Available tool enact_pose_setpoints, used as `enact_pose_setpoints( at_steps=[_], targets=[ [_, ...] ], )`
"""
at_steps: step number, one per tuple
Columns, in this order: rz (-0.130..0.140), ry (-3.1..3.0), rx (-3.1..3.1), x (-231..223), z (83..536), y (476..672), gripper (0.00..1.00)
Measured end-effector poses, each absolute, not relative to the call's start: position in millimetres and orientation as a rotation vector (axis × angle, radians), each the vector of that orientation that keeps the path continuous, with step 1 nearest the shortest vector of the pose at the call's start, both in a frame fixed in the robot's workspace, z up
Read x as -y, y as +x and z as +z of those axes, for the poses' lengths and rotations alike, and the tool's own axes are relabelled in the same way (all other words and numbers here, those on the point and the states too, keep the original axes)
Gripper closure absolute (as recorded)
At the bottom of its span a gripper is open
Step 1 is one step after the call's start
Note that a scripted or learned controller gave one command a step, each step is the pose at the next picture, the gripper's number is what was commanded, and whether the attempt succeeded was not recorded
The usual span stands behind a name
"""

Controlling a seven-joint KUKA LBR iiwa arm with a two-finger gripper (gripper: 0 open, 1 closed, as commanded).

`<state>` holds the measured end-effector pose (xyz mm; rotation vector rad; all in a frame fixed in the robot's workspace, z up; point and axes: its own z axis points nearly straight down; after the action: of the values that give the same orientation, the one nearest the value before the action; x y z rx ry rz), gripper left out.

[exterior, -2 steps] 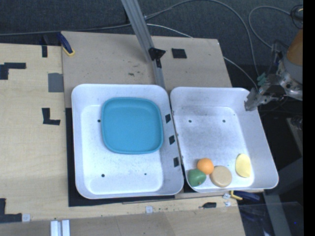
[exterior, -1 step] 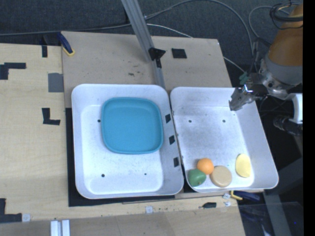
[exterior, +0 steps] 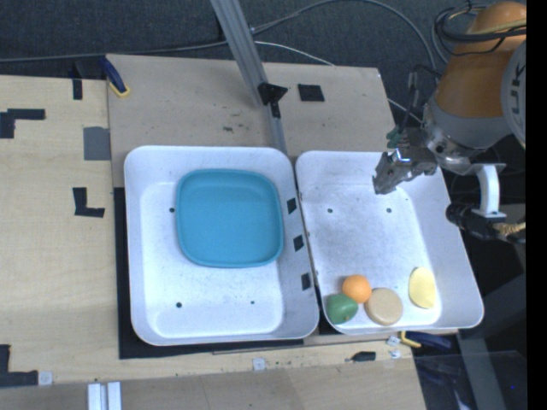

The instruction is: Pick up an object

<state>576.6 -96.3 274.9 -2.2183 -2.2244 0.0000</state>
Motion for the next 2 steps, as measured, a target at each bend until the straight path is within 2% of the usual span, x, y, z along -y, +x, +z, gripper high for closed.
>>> enact_pose_setpoints(
  at_steps=[2],
  targets=[
    [0.000,-2.217,2.224,-12.5,248.4,566.1,1.00]
  ],
)
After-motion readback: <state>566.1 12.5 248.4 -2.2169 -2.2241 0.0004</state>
